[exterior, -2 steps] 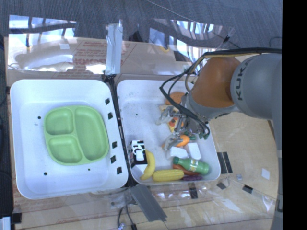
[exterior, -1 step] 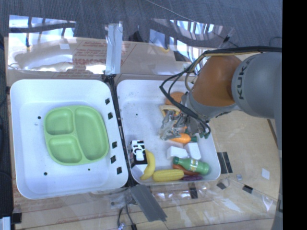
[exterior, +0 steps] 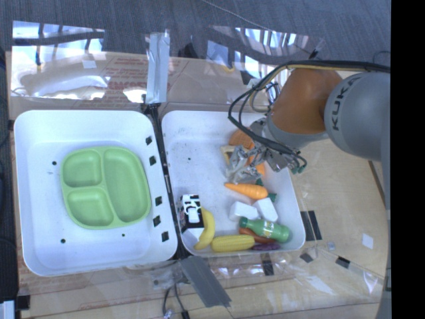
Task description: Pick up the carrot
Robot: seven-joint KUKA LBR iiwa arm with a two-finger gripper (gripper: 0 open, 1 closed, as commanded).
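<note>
Counter (exterior: 345, 198): pale wood, showing mostly to the right of the bins and along the near edge.

Left bin (exterior: 26, 178): shallow and white, with wide bare floor on every side of what it holds.

Green plate (exterior: 105, 187): a three-compartment plate lying flat near the bin's middle, well apart from all four walls.

Divide: the two bins meet along a dark seam with black clips; their inner walls touch.

Right bin (exterior: 192, 138): the left half of its floor is bare white, open from the far wall down to the near clutter.

Black-and-white block (exterior: 191, 211): sits just beside the inner wall, low in the bin.

Banana (exterior: 208, 228): curved, just right of that block, near the front wall.

Corn cob (exterior: 232, 243): lies along the front wall, touching or nearly touching the banana's tip.

Carrot (exterior: 247, 191): orange, lying roughly crosswise in the right half of the bin, green tip toward the right wall, just below the jaws.

White pieces (exterior: 255, 209): two pale blocks just below the carrot.

Green bottle (exterior: 267, 229): on its side near the front right corner, above the corn.

Jaws (exterior: 251, 165): low over the right bin amid crumpled silvery stuff, just above the carrot; I cannot tell how far apart they stand, nor whether anything is in them.

Arm (exterior: 345, 115): grey with an orange band, reaching in over the bin's right wall and crowding that edge.
</note>
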